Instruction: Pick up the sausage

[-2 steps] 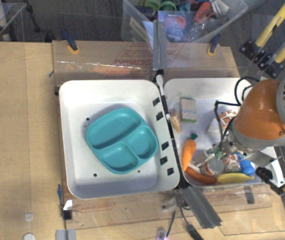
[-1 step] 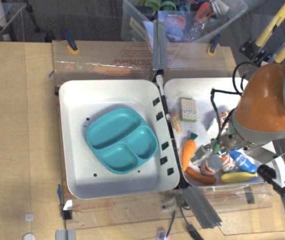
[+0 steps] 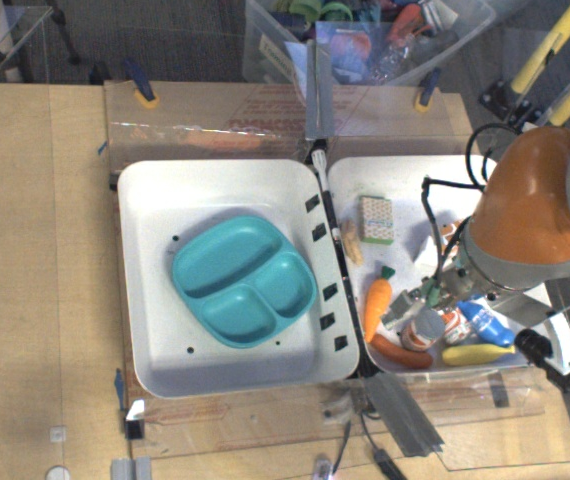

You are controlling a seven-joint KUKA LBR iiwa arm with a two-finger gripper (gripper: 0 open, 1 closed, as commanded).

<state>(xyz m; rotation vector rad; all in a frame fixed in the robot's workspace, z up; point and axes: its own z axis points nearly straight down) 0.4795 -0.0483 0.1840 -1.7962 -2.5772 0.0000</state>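
We found the hand [image 3: 427, 316] low in the right bin [image 3: 405, 183], beside the carrot [image 3: 376, 303]; its grip state we could not tell. The sausage [image 3: 399, 351] lay just nearer. Approach step, we judged; next, settle onto the sausage.

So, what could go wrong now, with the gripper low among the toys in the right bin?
1. The gripper sits in a tight cluster: the sausage lies beside a carrot and a banana, so it may catch the wrong toy.
2. The sausage lies near the bin wall, leaving little room.
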